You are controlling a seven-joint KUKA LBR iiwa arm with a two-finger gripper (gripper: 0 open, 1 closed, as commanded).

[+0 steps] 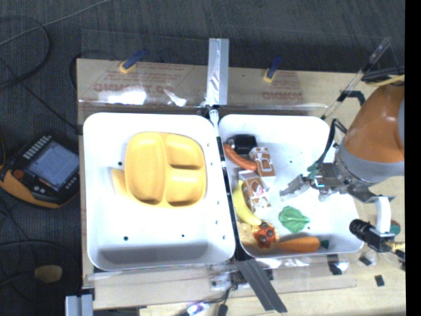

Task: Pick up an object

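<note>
Hovering over the right bin (325, 133), my gripper (295, 185) hangs with fingers spread and nothing between them. The toys crowd the bin's left and front: a leaf (293, 218) just below me, a carrot (299, 244), a banana (242, 209). The leaf lies apart, likely easiest to pick.

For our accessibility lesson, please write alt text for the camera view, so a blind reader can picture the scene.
A grey and orange robot arm reaches from the right, its end effector above the right bin, which holds a banana, a carrot, a green leaf and other small toys. The left bin holds a yellow divided tray.
</note>
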